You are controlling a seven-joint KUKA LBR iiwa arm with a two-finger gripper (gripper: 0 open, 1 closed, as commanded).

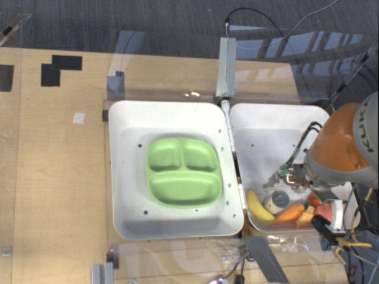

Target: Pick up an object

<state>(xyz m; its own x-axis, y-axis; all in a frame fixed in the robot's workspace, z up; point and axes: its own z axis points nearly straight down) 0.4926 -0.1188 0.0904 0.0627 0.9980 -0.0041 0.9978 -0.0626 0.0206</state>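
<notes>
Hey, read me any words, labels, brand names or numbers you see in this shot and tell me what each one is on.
No text can be read in the camera view.
Green three-compartment plastic tray in the left white bin: plain, no print.
Small round white-and-grey object beside the yellow banana in the right white bin: any marking is too small and blurred to read.
Black blocky shapes on the wooden bench: shapes, not letters.

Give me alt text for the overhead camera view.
The arm's end effector hangs low over toy food, a banana and carrot among it, in the right bin. The left bin holds a green divided plate.
</notes>
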